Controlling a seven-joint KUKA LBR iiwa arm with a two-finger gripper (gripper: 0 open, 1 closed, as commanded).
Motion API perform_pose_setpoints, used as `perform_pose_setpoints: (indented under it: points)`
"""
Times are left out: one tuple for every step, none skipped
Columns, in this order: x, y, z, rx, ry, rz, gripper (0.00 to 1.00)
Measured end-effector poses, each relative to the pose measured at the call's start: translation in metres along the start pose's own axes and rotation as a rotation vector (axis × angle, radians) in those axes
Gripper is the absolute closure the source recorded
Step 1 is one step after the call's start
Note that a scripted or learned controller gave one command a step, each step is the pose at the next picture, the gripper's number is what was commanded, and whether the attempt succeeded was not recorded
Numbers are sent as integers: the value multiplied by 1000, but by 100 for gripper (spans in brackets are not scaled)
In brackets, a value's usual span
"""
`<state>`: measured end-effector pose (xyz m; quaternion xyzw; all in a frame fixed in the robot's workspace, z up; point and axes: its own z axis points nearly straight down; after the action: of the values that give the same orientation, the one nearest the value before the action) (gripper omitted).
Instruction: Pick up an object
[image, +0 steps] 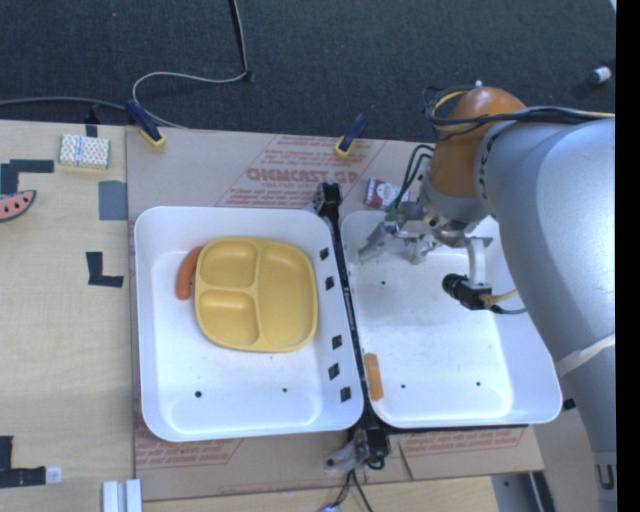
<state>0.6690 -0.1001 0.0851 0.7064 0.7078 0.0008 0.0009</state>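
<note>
My hand (385, 240) hangs over the far left of the right bin (450, 390); can't tell if it grips anything. Small orange stick (373, 376) lies near, by the bin's left wall. Prob light, stiff, smooth. I'd pinch its middle, across the thin way.

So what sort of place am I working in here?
Most likely a robot lab test bench, not a kitchen: two white bins clamped onto cardboard, tape marks on the table, loose cable behind, and toy-like items such as a yellow divided plate.
</note>
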Motion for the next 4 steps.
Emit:
perform_pose_setpoints:
  points:
    - [-1, 0, -10, 0, -3, -1, 100]
    - [-1, 0, -19, 2, -5, -2, 100]
    - [-1, 0, -19, 2, -6, -2, 0]
    - [5, -8, 0, 3, -3, 2, 0]
